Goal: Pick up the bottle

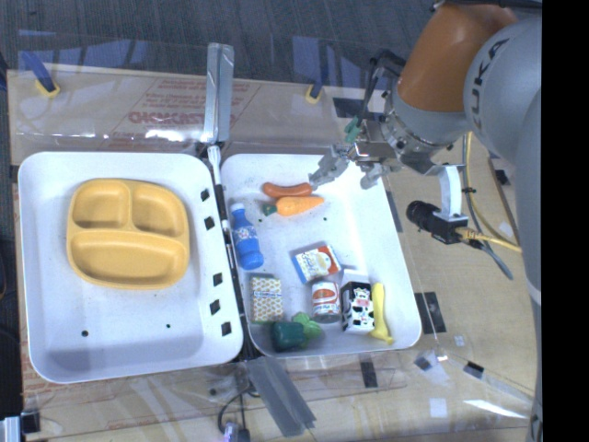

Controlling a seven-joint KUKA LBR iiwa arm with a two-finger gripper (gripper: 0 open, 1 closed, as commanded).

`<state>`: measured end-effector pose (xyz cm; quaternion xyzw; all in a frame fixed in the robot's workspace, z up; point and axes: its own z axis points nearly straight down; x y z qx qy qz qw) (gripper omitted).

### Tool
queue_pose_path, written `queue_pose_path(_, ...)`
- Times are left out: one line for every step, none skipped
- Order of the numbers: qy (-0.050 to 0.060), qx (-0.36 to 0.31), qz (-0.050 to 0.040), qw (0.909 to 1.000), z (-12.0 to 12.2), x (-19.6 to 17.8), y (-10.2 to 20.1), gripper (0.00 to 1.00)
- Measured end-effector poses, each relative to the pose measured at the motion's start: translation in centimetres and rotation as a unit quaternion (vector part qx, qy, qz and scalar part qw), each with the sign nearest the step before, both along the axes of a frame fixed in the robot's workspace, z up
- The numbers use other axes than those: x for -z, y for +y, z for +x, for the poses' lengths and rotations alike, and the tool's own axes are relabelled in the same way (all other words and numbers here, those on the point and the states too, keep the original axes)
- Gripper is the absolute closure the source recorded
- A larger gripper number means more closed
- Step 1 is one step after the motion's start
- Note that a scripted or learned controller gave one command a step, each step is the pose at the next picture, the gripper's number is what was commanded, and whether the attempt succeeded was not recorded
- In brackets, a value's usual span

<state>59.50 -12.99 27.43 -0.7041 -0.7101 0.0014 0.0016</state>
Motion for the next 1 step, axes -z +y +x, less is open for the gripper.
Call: queue_pose_path(-0.001,0.138,-0.0001,0.9905,-3.96,16.55,3.44,0.0)
